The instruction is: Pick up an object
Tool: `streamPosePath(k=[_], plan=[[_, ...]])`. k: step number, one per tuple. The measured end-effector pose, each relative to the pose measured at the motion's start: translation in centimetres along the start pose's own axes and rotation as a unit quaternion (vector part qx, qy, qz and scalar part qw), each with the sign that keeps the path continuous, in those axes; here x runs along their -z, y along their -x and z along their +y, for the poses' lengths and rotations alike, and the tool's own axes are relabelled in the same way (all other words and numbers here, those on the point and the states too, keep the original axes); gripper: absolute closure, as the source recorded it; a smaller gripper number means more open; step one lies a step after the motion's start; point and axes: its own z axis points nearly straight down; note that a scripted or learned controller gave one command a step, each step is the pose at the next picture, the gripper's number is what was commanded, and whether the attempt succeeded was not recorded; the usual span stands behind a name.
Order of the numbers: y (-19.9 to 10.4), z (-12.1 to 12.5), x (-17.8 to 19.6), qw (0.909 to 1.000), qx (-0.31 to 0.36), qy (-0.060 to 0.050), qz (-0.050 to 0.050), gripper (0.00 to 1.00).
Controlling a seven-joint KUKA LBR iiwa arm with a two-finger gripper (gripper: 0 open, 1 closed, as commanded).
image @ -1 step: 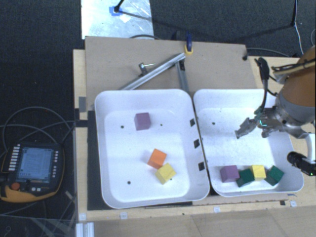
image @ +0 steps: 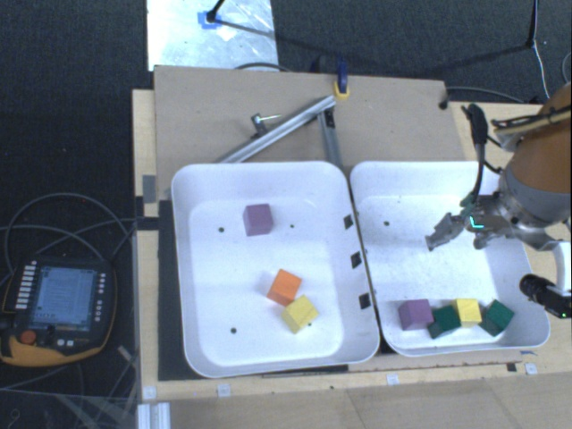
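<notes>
In the right bin (image: 402, 186), my gripper (image: 460, 232) hovers over the bare middle of the floor, open, with nothing between its fingers. Along that bin's front wall sits a row of blocks: a purple cube (image: 415, 313), a dark green block (image: 443, 320), a yellow cube (image: 467, 310) and a second green block (image: 497, 315). They lie below and apart from the gripper. The left bin (image: 192, 266) holds a purple cube (image: 257, 219) near its back, plus an orange cube (image: 284, 286) touching a yellow cube (image: 300, 313).
A metal bar (image: 279, 129) lies slanted on the brown board behind the bins. A teach pendant (image: 55, 307) with cables rests at the far left. The arm's orange-banded wrist (image: 541, 164) rises over the right bin's right side.
</notes>
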Motion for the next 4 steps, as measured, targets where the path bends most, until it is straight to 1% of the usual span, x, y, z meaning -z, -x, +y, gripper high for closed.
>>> streamPosePath(k=[1,2,3,4], plan=[[-0.8,-0.1,-4.5,1.0000,0.000,-0.002,0.000,0.00],[-0.5,0.7,-9.2,1.0000,-0.001,-0.002,0.000,0.00],[-0.5,0.7,-12.7,1.0000,-0.001,-0.002,0.000,0.00],[-0.5,0.9,-11.4,1.0000,0.000,0.001,0.000,1.00]])
